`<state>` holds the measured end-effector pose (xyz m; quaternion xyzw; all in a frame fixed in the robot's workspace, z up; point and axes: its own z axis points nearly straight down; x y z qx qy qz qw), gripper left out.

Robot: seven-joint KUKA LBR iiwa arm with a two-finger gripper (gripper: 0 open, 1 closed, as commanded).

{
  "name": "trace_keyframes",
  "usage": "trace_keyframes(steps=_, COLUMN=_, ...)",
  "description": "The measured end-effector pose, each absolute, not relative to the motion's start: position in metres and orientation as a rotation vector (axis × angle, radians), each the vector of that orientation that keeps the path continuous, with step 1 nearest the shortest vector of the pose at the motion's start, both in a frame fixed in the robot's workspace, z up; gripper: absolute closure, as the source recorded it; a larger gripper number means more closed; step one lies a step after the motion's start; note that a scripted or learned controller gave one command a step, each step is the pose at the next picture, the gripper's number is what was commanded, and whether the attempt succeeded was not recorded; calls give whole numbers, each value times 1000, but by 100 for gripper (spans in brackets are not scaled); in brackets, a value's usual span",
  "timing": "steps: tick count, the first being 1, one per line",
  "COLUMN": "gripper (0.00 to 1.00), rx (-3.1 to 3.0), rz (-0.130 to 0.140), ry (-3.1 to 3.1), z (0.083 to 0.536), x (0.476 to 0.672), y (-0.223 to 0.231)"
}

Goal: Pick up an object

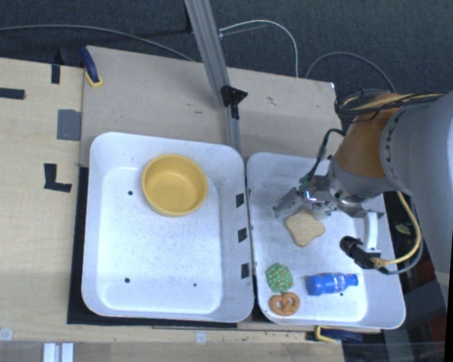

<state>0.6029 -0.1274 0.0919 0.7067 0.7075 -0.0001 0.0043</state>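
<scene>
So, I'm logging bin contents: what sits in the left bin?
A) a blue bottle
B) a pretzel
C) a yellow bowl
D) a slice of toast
C: the yellow bowl sits alone in the left bin, while the bottle, pretzel and toast all lie in the right bin.
</scene>
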Motion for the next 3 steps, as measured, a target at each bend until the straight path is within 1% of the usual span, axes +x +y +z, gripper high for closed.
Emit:
trace_keyframes(steps=1, gripper=100, rx=2209, rz=7, ry=2216, z=105, x=605, y=-127)
trace_keyframes(steps=2, gripper=100, rx=2216, rz=4, ry=2222, z=159, x=612, y=-117)
trace_keyframes(steps=3, gripper=100, rx=2219, rz=3, ry=2220, z=211, x=604, y=-122)
